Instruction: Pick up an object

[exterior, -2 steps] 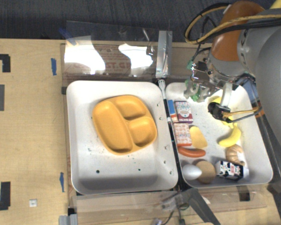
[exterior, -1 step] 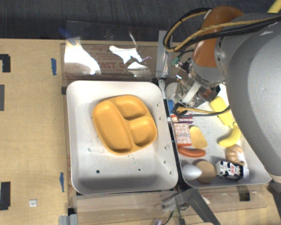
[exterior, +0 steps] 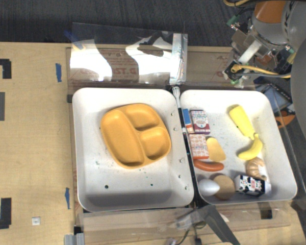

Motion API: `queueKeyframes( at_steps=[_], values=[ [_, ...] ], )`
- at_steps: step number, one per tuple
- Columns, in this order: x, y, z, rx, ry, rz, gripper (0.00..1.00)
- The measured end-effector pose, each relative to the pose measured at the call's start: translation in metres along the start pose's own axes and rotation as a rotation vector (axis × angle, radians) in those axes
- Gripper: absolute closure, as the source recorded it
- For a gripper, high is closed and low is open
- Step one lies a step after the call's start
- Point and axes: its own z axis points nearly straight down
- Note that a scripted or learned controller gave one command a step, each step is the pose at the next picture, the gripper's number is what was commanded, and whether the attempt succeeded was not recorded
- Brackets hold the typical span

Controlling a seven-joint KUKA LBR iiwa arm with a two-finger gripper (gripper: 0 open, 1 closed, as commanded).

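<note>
Cardboard-topped bench (exterior: 30, 137) carries two white bins. At the left bin's (exterior: 86, 188) centre lies an orange divided tray (exterior: 135, 134). Small items crowd the right bin (exterior: 280, 152): yellow bottle (exterior: 242, 120), banana (exterior: 251, 149), sausage (exterior: 209, 165). Beyond its far edge, the gripper (exterior: 239, 68) is half tangled in cables; whether it is spread or closed cannot be told.

Two white bins (exterior: 86, 152): one orange divided plate (exterior: 135, 134) (left bin), about ten small items (exterior: 242, 119) in the right.
</note>
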Motion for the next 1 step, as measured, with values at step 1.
queueKeyframes(
  at_steps=[1],
  values=[
    [0.0104, -0.0642, 0.0705, 0.014, -0.010, -0.146, 1.00]
  ],
)
